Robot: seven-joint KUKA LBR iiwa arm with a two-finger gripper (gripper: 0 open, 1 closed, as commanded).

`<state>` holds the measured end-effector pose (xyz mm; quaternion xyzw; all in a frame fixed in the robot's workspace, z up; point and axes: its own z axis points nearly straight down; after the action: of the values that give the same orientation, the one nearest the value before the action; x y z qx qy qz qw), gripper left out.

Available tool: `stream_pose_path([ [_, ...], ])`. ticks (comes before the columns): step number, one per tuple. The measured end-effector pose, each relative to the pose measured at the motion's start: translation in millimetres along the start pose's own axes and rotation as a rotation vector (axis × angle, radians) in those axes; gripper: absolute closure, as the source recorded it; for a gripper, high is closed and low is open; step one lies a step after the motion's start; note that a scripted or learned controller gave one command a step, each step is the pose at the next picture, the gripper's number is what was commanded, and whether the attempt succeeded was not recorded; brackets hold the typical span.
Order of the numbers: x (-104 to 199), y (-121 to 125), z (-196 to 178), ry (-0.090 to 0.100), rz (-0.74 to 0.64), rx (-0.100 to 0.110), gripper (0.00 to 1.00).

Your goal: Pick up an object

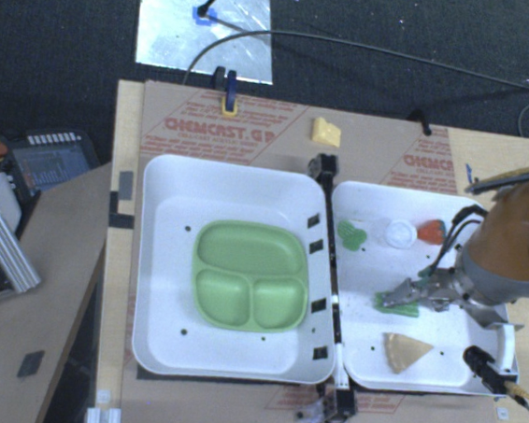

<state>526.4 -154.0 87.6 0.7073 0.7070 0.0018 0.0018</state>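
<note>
My gripper (397, 296) reaches in from the right, low over the middle of the right bin (362, 357). Its fingertips sit on a flat green piece (402, 307) lying on the bin floor. A tan wedge (405, 351) lies near the front of that bin. At the back of it are a small green leafy piece (351, 235), a white round lid (398, 233) and an orange-red piece (431, 232).
The left bin (163, 242) holds a green divided plate (246, 275). A yellow block (326, 132) lies on the cardboard behind the bins, beside a blue and yellow clamp (228, 91). The arm's orange band (515, 237) hangs over the right bin's right side.
</note>
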Motion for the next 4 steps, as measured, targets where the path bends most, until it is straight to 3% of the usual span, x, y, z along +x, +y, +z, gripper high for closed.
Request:
stream_pose_path([
  [1,0,4,-15,-0.003,-0.002,-0.012,1.00],
  [2,-9,12,-69,-0.003,-0.004,-0.002,1.00],
  [4,-5,16,-167,-0.002,-0.005,-0.002,1.00],
])
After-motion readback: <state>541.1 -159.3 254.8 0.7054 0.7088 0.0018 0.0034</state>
